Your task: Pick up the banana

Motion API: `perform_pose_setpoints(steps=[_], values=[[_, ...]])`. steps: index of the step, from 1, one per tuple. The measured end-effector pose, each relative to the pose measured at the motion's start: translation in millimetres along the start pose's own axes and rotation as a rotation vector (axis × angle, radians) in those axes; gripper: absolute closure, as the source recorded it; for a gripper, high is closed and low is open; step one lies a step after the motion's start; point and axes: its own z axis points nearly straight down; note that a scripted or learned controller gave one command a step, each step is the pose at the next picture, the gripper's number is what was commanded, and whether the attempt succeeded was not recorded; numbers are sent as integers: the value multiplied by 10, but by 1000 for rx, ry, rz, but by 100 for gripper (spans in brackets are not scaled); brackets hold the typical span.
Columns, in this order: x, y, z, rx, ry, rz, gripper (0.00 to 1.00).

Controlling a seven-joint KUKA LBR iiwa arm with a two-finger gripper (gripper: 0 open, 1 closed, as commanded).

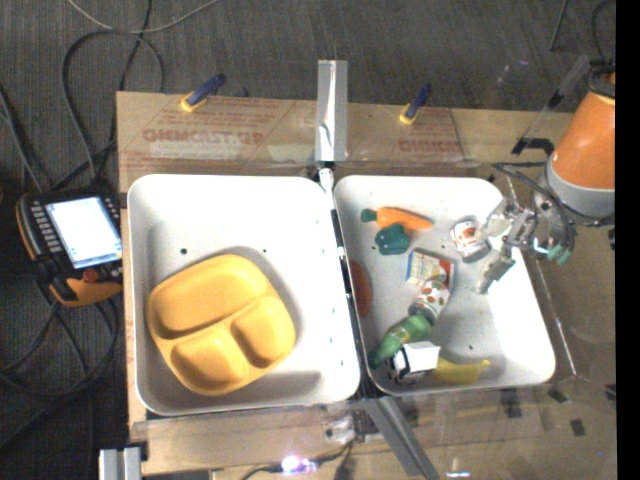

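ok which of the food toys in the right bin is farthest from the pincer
The banana, lying yellow along the right bin's near edge. The carrot lies at the far side, closer to the pincer, which is at the bin's right side.

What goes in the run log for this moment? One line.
claw: over right bin, upper right | banana: near front wall, not held | step: pick pending

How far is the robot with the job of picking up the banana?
Done: nothing yet. The banana lies at the near edge of the right bin, beside a small white box.
In hand: the gripper hangs over the far right part of that bin, near a small round item, well away from the banana.
Left: move to the banana, grasp it, lift it.
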Motion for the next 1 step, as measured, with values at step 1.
perform_pose_setpoints(steps=[1], values=[[0,3,1,-1,0,0,0]])
